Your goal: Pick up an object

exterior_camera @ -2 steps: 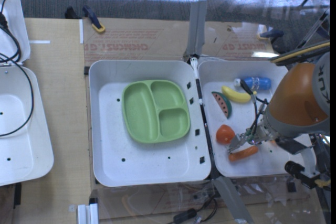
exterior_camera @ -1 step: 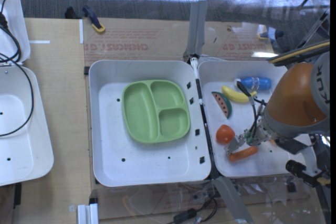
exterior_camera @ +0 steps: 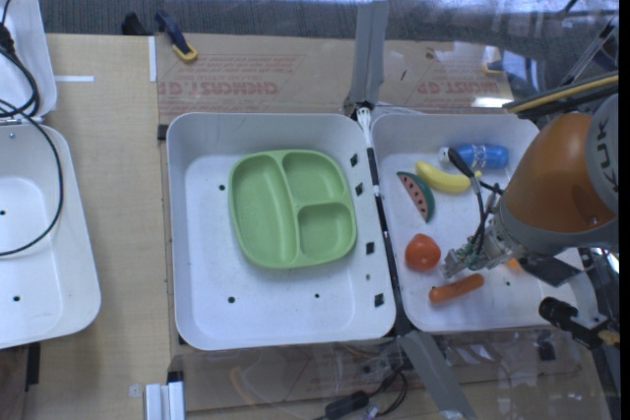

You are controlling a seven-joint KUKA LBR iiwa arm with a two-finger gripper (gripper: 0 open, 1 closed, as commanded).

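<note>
The right bin (exterior_camera: 394, 138) holds a blue bottle (exterior_camera: 479, 155), a yellow banana (exterior_camera: 442, 177), a watermelon slice (exterior_camera: 417, 195), a red tomato (exterior_camera: 422, 252) and an orange carrot (exterior_camera: 456, 288). My gripper (exterior_camera: 470, 258) hangs low in this bin, just above the carrot and to the right of the tomato. Its fingertips look small and blurred, and nothing is visibly held between them. The arm's orange band (exterior_camera: 556, 177) covers the bin's right side.
The left bin (exterior_camera: 197, 241) carries a green divided plate (exterior_camera: 292, 208). A white tub (exterior_camera: 39, 241) with black cables sits at the far left. A grey post (exterior_camera: 368, 54) rises behind the divider between the bins.
</note>
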